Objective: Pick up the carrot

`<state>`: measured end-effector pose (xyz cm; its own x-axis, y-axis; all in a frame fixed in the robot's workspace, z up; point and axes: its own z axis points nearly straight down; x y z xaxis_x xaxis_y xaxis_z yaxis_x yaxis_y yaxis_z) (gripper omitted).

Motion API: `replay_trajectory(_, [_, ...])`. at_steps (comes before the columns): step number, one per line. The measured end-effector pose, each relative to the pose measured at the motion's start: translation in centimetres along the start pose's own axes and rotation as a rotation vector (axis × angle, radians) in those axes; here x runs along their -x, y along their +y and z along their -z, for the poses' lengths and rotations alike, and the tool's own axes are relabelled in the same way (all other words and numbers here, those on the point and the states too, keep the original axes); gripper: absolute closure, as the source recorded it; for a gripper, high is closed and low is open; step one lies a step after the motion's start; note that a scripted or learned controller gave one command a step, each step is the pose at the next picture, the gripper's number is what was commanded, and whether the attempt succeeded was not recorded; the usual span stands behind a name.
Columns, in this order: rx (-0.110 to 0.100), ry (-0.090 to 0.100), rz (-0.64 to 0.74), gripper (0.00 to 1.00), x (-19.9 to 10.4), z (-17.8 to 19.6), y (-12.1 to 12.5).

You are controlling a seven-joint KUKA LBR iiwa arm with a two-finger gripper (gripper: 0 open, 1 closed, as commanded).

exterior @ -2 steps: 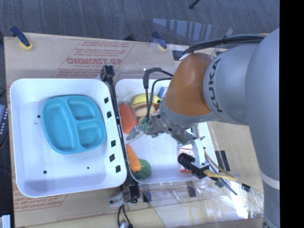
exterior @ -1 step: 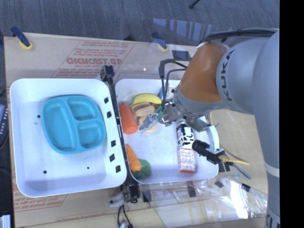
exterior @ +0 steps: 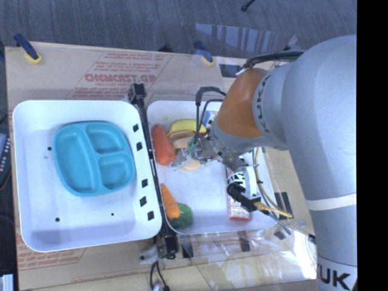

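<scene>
The carrot (exterior: 170,204) is a short orange piece with a green leafy top (exterior: 183,216). It lies in the near left corner of the right bin (exterior: 209,226), against the bin's left wall. My gripper (exterior: 189,153) hangs low over the middle of the same bin, well behind the carrot, among other toy foods. The grey wrist and the orange band (exterior: 242,105) hide much of the bin's right half.
A red-orange oblong food (exterior: 162,145) lies by the right bin's left wall, with a yellow banana (exterior: 183,126) and a beige piece (exterior: 182,140) behind the gripper. A red and white packet (exterior: 239,204) lies at the near right. The left bin (exterior: 30,223) holds a blue divided plate (exterior: 94,157).
</scene>
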<state>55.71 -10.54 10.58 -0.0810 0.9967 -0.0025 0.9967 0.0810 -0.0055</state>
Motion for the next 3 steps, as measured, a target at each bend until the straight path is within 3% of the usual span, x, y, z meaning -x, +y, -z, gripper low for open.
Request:
replay_trajectory(1, [0.002,0.000,-0.037,0.00,-1.3,-1.4,-7.2])
replay_trajectory(2, [0.014,-0.006,0.008,0.00,-1.5,-1.2,-7.5])
replay_trajectory(3, [0.006,0.003,0.158,0.00,-6.2,8.8,-7.5])
